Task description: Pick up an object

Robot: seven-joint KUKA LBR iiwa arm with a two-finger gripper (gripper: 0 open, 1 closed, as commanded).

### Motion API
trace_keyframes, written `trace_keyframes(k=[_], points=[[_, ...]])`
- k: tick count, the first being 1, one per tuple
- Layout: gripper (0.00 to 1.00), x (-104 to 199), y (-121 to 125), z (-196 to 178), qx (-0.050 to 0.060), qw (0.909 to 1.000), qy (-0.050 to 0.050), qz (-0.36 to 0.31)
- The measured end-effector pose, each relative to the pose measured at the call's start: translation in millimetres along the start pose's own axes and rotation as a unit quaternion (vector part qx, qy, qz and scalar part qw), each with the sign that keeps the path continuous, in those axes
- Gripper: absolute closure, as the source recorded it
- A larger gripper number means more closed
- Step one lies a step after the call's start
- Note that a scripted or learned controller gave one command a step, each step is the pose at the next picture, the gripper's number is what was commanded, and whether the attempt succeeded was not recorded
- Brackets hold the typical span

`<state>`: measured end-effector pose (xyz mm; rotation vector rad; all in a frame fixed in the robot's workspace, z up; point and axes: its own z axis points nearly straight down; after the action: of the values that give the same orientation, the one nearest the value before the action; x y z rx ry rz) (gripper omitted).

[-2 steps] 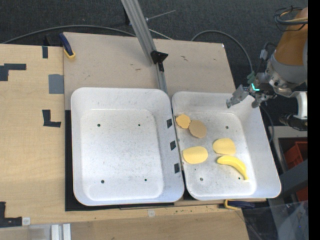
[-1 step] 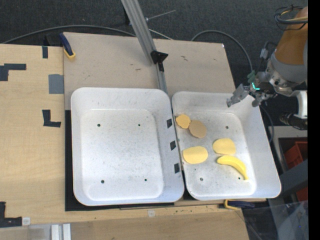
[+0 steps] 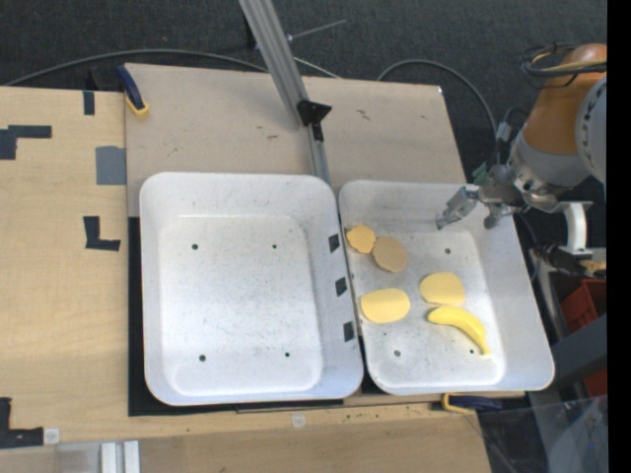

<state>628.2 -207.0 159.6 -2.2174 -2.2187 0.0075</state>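
Dark carpet-like flooring runs behind the pale wooden bench [image 3: 59,264] you are looking down on, and a tan board [image 3: 227,116] lies across its far part, with a ribbed metal post [image 3: 281,62] slanting over it and a small blue and yellow clamp [image 3: 133,92] at its left corner. Count two shallow white bins side by side, both with rounded corners and a finely speckled floor. You will find the left bin [image 3: 158,294] with just small dark dots on its floor. You have five pieces lying in the right bin [image 3: 523,353], all flat-looking and smooth: one small round yellow piece [image 3: 361,239] touching one tan disc [image 3: 390,255] just to its right, one yellow oval [image 3: 385,305] nearer the front, one second yellow oval [image 3: 442,288] to its right, and one curved yellow banana [image 3: 461,326] just in front of that. Your grey arm, with its orange band, reaches in from the right, and the gripper [image 3: 471,209] hangs over the far right part of the right bin, well apart from the yellow pieces. Its two fingers look spread, one pointing left and one down, with nothing between them.
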Motion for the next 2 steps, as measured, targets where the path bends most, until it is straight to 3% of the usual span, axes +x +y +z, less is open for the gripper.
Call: trace_keyframes(k=[1,2], points=[[0.00,3.2,0.7,65.0,0.001,1.0000,0.001,-0.001],[0.00,4.3,0.6,71.7,-0.002,1.0000,0.000,-0.001]])
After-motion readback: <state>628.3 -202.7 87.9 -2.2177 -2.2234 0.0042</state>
